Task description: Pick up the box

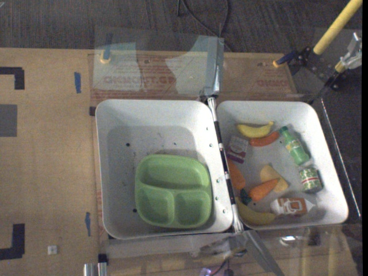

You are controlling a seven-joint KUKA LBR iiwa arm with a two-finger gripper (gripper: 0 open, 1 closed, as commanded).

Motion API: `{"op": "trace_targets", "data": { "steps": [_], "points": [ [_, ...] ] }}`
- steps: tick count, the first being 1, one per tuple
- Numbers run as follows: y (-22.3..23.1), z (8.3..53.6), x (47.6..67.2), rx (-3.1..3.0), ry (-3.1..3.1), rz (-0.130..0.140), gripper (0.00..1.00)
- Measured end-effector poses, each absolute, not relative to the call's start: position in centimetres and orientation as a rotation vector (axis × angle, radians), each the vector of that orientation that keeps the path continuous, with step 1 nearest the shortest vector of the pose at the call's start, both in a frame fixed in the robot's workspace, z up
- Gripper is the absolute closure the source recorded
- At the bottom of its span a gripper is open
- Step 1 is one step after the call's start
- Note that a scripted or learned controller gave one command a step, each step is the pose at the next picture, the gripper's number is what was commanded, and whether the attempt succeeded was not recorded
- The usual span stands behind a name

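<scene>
- The box [237, 149] – small, white with a purple face – lies in the right bin [328, 154], left of its centre and near the wall shared with the left bin [115, 154].
- Just above and right of it are a banana [256, 130] and a red-orange piece [264, 140]; an orange item [236, 176] lies just below.
- Bare bin floor shows to its right, before the green bottle [294, 145].
- Lower right – a can [310, 178], a carrot [261, 190], a second banana [256, 214].
- The left bin holds a green divided plate [172, 191].
</scene>
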State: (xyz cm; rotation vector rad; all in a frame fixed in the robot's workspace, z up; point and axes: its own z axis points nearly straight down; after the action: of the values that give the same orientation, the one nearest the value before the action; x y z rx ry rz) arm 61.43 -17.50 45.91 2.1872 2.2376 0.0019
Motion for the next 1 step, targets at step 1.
{"op": "trace_targets", "data": {
  "steps": [1],
  "points": [
    [-17.41,47.06,61.55,2.18,2.236,0.004,1.0]
  ]
}}
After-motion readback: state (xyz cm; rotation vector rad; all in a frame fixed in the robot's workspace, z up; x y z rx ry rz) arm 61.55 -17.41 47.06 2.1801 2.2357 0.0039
